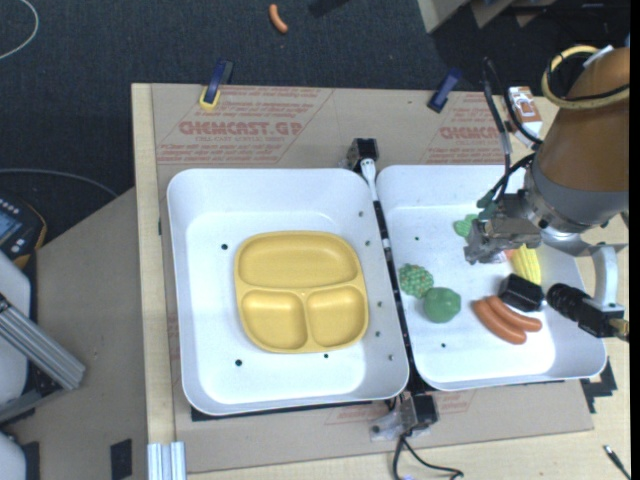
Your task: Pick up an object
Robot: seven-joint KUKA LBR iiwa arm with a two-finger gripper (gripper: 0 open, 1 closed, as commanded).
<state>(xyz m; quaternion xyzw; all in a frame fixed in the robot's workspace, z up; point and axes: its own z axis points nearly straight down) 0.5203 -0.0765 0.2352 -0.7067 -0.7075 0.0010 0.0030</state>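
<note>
The counter (300, 118) carries two white bins. The left bin (200, 268) holds a yellow divided plate (300, 290). The arm's pincer (490, 240) hangs low in the right bin (440, 358), near a corn cob (527, 262), sausages (505, 319) and green pieces (430, 293); its state I cannot tell.

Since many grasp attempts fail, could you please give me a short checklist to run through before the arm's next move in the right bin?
1. Gripper is over the right bin: ok.
2. Something sits under or near it: ok, a green piece lies at its left side.
3. An object is held between its fingers: cannot tell, the wrist hides them.
4. Other targets are free: ok, broccoli, green ball and sausages lie uncovered.
5. Corn is reachable: cannot tell, the arm partly covers it.
6. Yellow divided plate in the left bin is away from the arm: ok.
</note>
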